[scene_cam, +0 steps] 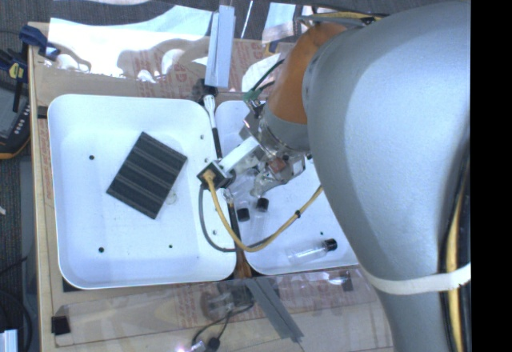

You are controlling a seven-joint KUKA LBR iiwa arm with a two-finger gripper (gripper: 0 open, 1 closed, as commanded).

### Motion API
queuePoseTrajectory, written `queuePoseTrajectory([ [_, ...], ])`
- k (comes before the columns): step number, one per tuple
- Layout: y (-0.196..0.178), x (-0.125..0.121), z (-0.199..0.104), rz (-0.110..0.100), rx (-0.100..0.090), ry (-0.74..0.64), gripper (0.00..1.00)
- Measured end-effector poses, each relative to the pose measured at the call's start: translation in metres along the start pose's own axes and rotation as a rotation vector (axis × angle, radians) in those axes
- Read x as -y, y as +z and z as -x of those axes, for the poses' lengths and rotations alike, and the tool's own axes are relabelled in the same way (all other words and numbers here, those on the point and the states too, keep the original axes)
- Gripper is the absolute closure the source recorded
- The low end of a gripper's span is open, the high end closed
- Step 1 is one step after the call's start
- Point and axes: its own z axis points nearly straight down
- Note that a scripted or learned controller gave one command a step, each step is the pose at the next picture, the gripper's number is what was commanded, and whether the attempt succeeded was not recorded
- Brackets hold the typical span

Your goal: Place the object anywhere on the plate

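Two white bins sit side by side on the table (136, 312), and the big grey arm (400, 142) comes in from the right and covers most of the right bin (270, 261).

The hand (252, 209) is down low over the left part of that right bin, close to the wall it shares with the left bin (76, 250). From where I'm standing I can make out two small dark fingertips (242, 214) with a gap between them, so it looks open. There's nothing between them that I can see.

The object is a little clear tube (310, 250) with a black cap. It's lying on its side on the floor of the right bin, near the front edge, to the right of the hand and apart from it.

The plate (148, 174) is a dark ribbed square lying flat in the middle of the left bin, turned at an angle to the bin walls. It's well apart from both the tube and the hand.
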Motion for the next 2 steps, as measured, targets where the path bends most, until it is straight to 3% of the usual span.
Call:
queuePoseTrajectory([
  [1, -0.015, -0.093, 0.071, 0.003, -0.004, -0.069, 1.0],
  [2, 0.0, 0.013, -0.004, 0.002, -0.001, -0.206, 1.0],
])
